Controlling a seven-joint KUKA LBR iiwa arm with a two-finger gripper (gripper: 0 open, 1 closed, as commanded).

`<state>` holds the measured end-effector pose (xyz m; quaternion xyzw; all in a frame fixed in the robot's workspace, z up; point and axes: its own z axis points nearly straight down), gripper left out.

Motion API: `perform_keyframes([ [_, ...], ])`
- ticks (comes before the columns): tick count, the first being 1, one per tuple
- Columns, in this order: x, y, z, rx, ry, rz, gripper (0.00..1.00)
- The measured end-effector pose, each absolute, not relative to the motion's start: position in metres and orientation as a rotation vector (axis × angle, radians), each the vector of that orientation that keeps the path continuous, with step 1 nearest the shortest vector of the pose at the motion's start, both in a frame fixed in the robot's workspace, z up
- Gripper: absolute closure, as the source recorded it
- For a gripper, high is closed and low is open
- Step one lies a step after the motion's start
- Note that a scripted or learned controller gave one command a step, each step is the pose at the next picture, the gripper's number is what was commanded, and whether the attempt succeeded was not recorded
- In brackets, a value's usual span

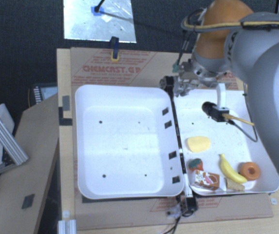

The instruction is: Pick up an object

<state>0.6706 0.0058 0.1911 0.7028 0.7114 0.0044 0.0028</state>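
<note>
Cardboard sheet [111, 68] w/ red "CHEMCAST" print, behind white bins [124, 145]

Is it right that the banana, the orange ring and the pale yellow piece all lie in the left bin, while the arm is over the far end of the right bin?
Not quite. The camera view shows the banana, the orange ring and the pale yellow piece in the right bin, not the left bin. The rest holds: the arm is over the right bin's far end.
</note>
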Motion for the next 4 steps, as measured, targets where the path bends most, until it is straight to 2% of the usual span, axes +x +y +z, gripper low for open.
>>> perform_keyframes([
  [1, 0.65, 0.073, 0.184, 2.211, 2.234, 0.002, 1.0],
  [2, 0.669, 0.114, 0.08, 2.213, 2.231, 0.001, 1.0],
  [3, 0.571, 0.079, 0.19, 2.224, 2.22, 0.0, 1.0],
  [4, 0.559, 0.145, 0.192, 2.211, 2.233, 0.003, 1.0],
])
